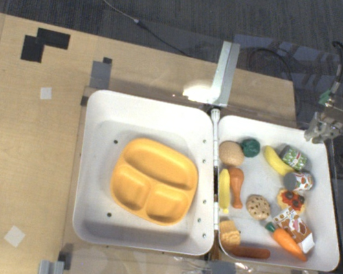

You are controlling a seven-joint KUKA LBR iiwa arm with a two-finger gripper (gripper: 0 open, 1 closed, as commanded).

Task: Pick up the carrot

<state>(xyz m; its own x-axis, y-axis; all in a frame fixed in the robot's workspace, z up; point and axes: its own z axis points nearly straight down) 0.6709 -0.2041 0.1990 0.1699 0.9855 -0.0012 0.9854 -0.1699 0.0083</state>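
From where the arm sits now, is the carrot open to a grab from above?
Probably yes. The carrot lies uncovered near the right bin's front corner, nothing on top. A food packet crowds it closely, and the gripper is at the far rim.

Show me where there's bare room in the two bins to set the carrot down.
Left bin: bare floor rings the yellow tray, widest along its left and top edges. Right bin is crowded; the carrot lies hemmed by a carton and a sausage. One small gap sits between the cookie and banana.
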